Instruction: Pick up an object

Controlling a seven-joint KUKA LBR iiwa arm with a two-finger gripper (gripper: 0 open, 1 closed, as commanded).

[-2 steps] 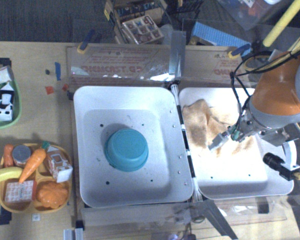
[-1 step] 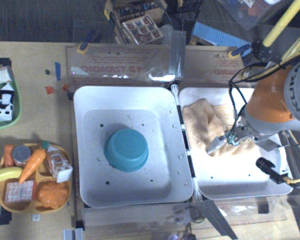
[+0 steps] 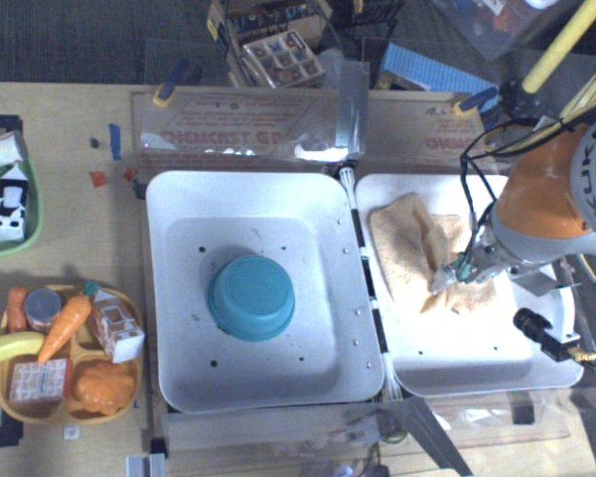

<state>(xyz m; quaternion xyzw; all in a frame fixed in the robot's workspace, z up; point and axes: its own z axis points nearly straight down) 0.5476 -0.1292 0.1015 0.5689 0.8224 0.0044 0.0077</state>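
A crumpled beige cloth [image 3: 412, 237] lies in the right bin [image 3: 477, 361], spread from its upper left toward the middle. My gripper [image 3: 455, 274] reaches in from the right and is down on the cloth's lower right edge, its tips buried in the folds. A blue upturned bowl [image 3: 252, 297] sits in the middle of the left bin [image 3: 179, 217], well away from the gripper.
The arm's orange band and grey body [image 3: 546, 207] hang over the right bin's right side, with black cables looping above. A yellow plate of toy food [image 3: 65, 351] and a green tray [image 3: 5, 207] sit on the bench at left.
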